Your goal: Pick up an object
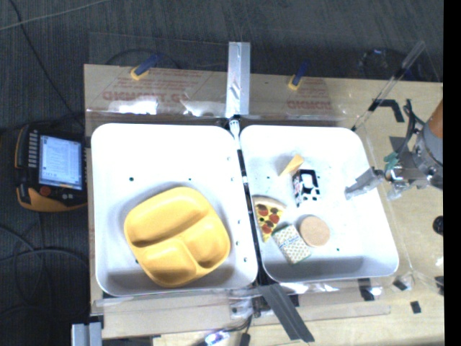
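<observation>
Claw (358, 188) (fingers indistinct) hangs over right bin (360, 258).

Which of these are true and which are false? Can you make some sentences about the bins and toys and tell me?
1. The yellow tray lies in the left bin. True.
2. The pizza slice sits on the yellow tray. False: it lies in the right bin, by the divider.
3. The gripper is over the right bin's right side. True.
4. The gripper holds the round cork disc. False: the disc lies on the bin floor, apart from it.
5. The black-and-white toy lies in the right bin. True.
</observation>
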Motion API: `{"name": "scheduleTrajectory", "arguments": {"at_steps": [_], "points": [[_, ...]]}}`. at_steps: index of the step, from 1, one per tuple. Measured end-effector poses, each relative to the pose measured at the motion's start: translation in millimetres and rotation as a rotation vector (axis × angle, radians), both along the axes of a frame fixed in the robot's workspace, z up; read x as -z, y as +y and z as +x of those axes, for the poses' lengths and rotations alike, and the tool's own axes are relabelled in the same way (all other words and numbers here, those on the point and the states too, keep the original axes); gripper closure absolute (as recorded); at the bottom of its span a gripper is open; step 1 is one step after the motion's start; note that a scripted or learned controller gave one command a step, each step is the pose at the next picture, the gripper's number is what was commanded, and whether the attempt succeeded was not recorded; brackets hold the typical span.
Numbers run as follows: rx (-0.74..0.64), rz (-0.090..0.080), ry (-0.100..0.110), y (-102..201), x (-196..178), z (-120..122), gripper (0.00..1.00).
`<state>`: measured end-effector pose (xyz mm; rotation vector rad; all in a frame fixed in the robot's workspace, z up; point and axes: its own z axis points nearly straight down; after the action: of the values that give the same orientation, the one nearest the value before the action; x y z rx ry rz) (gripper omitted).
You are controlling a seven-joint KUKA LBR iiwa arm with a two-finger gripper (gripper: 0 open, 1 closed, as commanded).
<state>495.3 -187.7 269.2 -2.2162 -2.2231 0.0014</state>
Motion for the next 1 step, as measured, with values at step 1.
{"name": "scheduleTrajectory", "arguments": {"at_steps": [1], "points": [[0.432,0.001,0.003,20.3,122.9,60.0,0.00]]}}
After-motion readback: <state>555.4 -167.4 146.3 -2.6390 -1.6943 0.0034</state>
